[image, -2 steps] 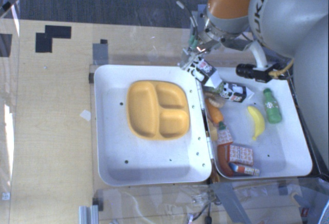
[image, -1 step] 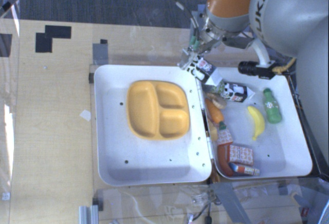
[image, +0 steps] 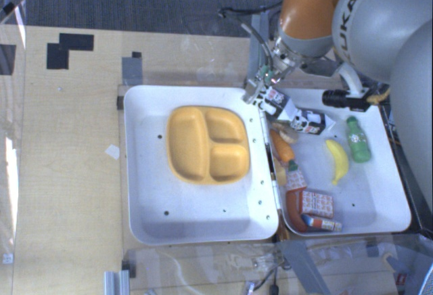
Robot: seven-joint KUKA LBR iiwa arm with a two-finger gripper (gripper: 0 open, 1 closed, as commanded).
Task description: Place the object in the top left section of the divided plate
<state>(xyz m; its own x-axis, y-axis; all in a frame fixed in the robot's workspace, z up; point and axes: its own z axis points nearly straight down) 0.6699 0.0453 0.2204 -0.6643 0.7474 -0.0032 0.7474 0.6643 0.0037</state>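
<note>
Closest to the camera, at about 6 o'clock in the right bin (image: 379,219), a red dish (image: 292,211) sits against the bin's near wall. It carries a small patterned box (image: 316,203) and a tube (image: 322,222) lying just beside the box. Touching the dish's 12 o'clock rim is a small bottle (image: 295,177), and beyond that an orange carrot (image: 283,145) lies along the wall the two bins share.

At the middle of this bin a banana (image: 337,160) lies lengthwise, and a green bottle (image: 357,139) lies near it at 3 o'clock, apart from it. A black-and-white carton (image: 308,122) lies toward 11 o'clock, tilted.

In the left bin (image: 145,206) the yellow divided plate (image: 207,144) lies flat, a little toward 12 o'clock from the bin's centre. It has one long section on the 9 o'clock side and two smaller ones on the 3 o'clock side.

The arm (image: 365,9) comes in from 2 o'clock. Its gripper (image: 265,94) hangs over the right bin's 11 o'clock corner, right at the shared wall and just beside the carton. Whether it is spread or closed I cannot tell, because the tip blurs into clutter. Something small and white with dark marks sits right at the tip, but I cannot tell whether it is gripped. The pickable objects all lie in the right bin, well apart from the plate.
</note>
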